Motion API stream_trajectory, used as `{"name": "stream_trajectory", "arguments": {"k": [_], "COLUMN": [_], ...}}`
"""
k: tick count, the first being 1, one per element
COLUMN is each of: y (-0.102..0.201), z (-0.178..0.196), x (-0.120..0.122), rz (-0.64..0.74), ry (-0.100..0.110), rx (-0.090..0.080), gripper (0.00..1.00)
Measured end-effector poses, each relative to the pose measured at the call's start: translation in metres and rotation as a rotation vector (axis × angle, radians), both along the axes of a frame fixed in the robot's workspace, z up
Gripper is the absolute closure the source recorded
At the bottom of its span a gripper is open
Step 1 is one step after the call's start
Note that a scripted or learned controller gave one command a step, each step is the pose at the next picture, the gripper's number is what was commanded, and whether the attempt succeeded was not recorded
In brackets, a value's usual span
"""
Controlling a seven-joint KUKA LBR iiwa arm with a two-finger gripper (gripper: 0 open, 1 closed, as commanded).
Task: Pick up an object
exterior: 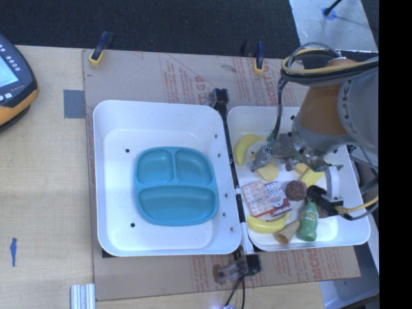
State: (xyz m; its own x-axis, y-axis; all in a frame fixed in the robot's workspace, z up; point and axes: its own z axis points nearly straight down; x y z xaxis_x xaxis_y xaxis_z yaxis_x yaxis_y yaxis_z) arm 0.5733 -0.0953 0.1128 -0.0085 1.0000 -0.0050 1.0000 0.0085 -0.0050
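Note:
The right bin (353, 172) holds several toy foods. A yellow banana (245, 148) lies at its upper left and a red-and-white packet (264, 198) in the middle. Beside the packet are a brown round piece (296, 190) and a green bottle (309, 221). A second banana (266, 224) and a tan cone (286, 233) lie near the front wall. My gripper (265, 158) is down in this bin, just right of the upper banana and above a small yellow piece (269, 171). The grey wrist and orange band hide the bin's upper right part.
The left bin (109, 172) holds a blue divided plate (175, 185). A black clamp (220, 98) sits at the far end of the wall between the bins. A yellow-and-black pendant (13, 79) lies at the bench's far left. Cables loop over the arm (315, 53).

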Motion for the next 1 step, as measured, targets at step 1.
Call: {"name": "stream_trajectory", "arguments": {"k": [1], "y": [-0.0002], "z": [-0.0224], "x": [-0.0217], "rz": [-0.005], "ry": [0.003], "rx": [0.006], "gripper": [0.00]}}
